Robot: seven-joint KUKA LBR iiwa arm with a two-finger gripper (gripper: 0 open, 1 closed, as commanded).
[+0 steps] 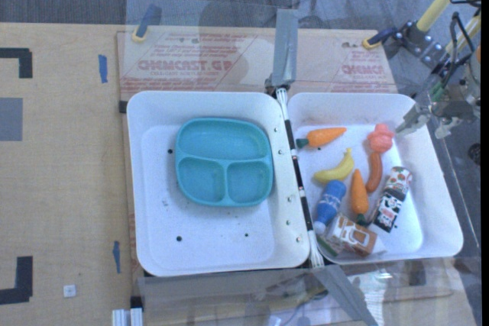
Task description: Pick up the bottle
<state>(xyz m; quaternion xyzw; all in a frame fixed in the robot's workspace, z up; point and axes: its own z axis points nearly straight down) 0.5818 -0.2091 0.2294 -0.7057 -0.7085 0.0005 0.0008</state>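
1. The bottle (pixel 330 204) is lying in the right bin (pixel 443 198), close to that bin's left wall and toward its near edge; its body is blue with a white end pointing at the near edge.
2. A banana (pixel 336 168) is lying just beyond the bottle, and a carrot (pixel 324 137) is sitting farther back, near the left wall.
3. A second carrot (pixel 358 192) is lying just right of the bottle, and a carton (pixel 353 235) is resting at the bin's near edge, touching or nearly touching the bottle's white end.
4. A pink toy (pixel 377 149) and two small cartons (pixel 392 198) are lying right of the carrots, toward the bin's middle.
5. The gripper (pixel 419 118) is hanging over the right bin's far right corner, well apart from the bottle; whether it is released or clenched cannot be told, and nothing is showing in it.
6. A teal plate (pixel 225 162) with three compartments is sitting in the left bin (pixel 153 233), toward its far edge.
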